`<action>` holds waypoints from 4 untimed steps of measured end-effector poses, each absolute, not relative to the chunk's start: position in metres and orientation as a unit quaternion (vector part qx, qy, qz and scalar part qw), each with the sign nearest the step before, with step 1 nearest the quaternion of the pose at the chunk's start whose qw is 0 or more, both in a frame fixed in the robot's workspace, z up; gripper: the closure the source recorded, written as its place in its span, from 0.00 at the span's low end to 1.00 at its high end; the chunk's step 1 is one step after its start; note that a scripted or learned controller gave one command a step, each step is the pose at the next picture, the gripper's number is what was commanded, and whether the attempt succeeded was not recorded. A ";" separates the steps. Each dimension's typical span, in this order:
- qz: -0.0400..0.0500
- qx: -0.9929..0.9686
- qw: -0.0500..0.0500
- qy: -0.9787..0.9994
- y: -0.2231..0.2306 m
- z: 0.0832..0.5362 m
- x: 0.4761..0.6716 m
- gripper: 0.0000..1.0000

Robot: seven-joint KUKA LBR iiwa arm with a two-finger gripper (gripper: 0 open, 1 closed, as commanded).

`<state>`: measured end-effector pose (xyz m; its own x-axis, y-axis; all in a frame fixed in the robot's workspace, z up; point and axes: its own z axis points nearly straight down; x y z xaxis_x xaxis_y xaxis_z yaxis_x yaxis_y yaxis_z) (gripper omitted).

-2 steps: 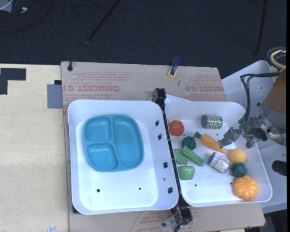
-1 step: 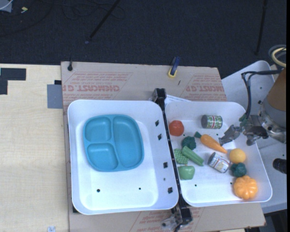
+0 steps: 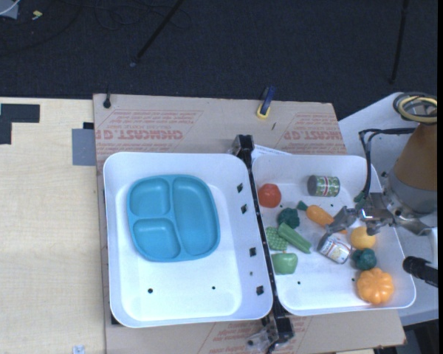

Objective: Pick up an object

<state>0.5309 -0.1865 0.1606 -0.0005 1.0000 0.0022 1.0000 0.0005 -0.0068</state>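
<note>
**Hand low among the toys, nothing lifted yet**

The arm (image 3: 417, 164) reaches into the right bin (image 3: 303, 301), and its hand (image 3: 347, 223) sits low over the clutter there, fingers spread with nothing visibly between them. Taking the hand as landmark: a small tipped can (image 3: 335, 250) lies just below it, a yellow lemon (image 3: 363, 237) just to its right, an orange carrot (image 3: 319, 214) just to its left. Farther left are a red tomato (image 3: 269, 195) and green vegetables (image 3: 289, 236); an orange pumpkin (image 3: 375, 285) lies well below. The left bin (image 3: 125, 293) holds a blue divided plate (image 3: 172, 218). By my reading the approach is done; closing on something and lifting remain
</note>
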 end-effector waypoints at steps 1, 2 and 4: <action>0.001 -0.707 0.004 -0.708 -0.176 0.111 0.525 0.00; -0.001 -0.707 0.002 -0.708 -0.173 0.089 0.527 0.00; 0.000 -0.707 0.000 -0.707 -0.174 0.143 0.527 1.00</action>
<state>0.5267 -0.1736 0.1433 0.0002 1.0000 0.0001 1.0000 -0.0002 0.0003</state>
